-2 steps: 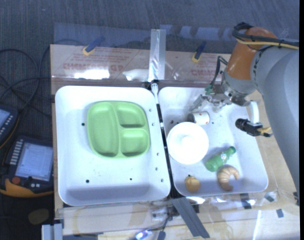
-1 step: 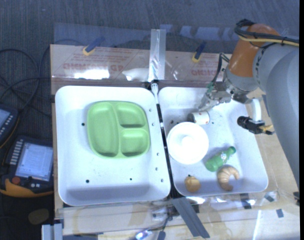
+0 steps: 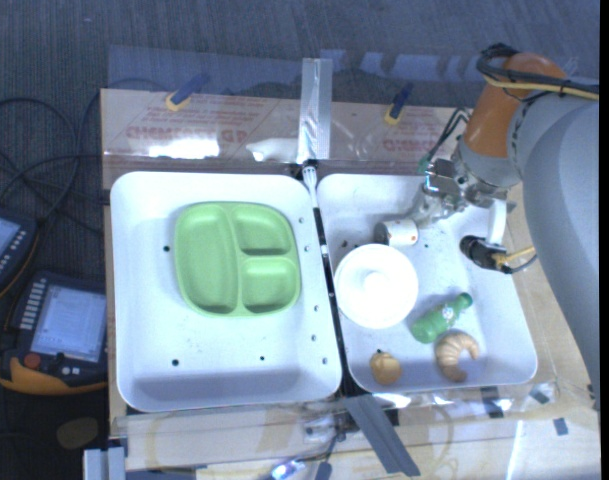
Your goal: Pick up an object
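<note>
The arm (image 3: 499, 118), grey with an orange band above the wrist, is seen reaching in from the right over the far part of the right bin (image 3: 514, 363). The tool (image 3: 436, 200) is lowered toward the bin's far side, and whether it is open or closed cannot be told from this view; nothing can be made out in its grasp.

Just beside the tool, toward the near left of it, a small white cup (image 3: 397, 233) is seen lying on its side, its dark opening turned to the left. It appears very close to the tool's tip, though contact cannot be confirmed.

Nearer the camera, a round white bowl (image 3: 376, 285) is set against the bin's left wall, touching or nearly touching the cup. To the bowl's right a green bottle (image 3: 440, 319) is laid at a slant, and just below it a croissant-shaped pastry (image 3: 455, 353) is found. A small brown rounded item (image 3: 386, 368) is placed near the front edge.

In the left bin (image 3: 144, 358) a green divided plate (image 3: 237, 258) is laid flat, well apart from the tool. Both bins are carried by the counter (image 3: 129, 108).
</note>
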You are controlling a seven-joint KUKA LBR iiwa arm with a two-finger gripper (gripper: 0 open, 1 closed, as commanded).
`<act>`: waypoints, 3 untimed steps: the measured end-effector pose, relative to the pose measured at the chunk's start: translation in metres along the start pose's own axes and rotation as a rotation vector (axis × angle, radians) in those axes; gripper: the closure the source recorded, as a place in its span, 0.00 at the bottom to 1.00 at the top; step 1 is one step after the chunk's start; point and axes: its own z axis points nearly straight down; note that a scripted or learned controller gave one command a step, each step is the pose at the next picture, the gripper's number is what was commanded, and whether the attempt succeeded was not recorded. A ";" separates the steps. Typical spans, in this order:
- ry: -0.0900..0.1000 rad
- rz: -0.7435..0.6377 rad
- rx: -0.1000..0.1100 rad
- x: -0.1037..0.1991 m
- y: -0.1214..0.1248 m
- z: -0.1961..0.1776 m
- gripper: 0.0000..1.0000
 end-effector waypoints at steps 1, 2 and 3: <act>-0.002 0.000 0.002 -0.001 -0.001 0.001 0.00; -0.007 -0.117 -0.001 0.013 -0.004 0.002 0.00; -0.009 -0.117 -0.005 0.013 -0.002 -0.009 1.00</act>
